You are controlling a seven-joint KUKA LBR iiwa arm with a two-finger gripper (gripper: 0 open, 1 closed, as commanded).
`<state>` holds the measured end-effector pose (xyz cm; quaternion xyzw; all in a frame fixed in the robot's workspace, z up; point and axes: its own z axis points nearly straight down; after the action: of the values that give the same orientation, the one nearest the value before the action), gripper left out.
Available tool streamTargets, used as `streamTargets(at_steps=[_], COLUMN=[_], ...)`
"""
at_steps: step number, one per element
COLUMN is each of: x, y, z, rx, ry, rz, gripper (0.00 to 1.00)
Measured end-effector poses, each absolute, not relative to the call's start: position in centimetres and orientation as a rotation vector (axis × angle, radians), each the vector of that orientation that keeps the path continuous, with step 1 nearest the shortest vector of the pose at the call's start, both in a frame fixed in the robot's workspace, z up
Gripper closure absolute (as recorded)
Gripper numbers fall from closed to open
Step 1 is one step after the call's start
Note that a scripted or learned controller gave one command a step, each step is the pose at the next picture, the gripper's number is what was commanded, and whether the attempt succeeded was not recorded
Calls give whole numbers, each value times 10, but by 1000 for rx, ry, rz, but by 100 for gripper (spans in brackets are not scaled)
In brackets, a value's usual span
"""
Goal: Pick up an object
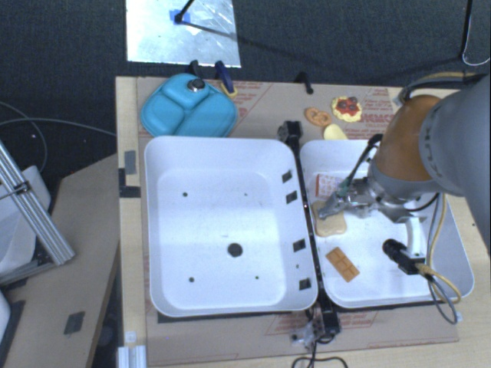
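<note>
From above, the grey arm (445,152) reaches in from the right over the right bin (453,263). Its claw (335,208) hangs low by that bin's left wall, just above a pale tan slab (332,225); whether it is clenched or released, I cannot tell (the metal parts blur together). A brown chocolate-like bar (343,264) lies nearer the front of the bin. The left bin (176,175) sits alongside. On the desk (261,102) behind rests a blue divided tray (189,106).
</note>
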<state>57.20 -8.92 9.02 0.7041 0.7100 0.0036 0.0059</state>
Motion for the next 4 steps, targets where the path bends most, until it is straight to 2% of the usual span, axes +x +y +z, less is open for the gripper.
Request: streamTargets(at_steps=[1, 2, 3, 4], x=[507, 525, 484, 488], y=[-29, 70, 161, 154], z=[190, 184, 186, 197], rx=[2210, 2206, 2208, 2214], ry=[2231, 2238, 2241, 2229], rz=[8, 8, 3, 5], gripper=[0, 0, 0, 100])
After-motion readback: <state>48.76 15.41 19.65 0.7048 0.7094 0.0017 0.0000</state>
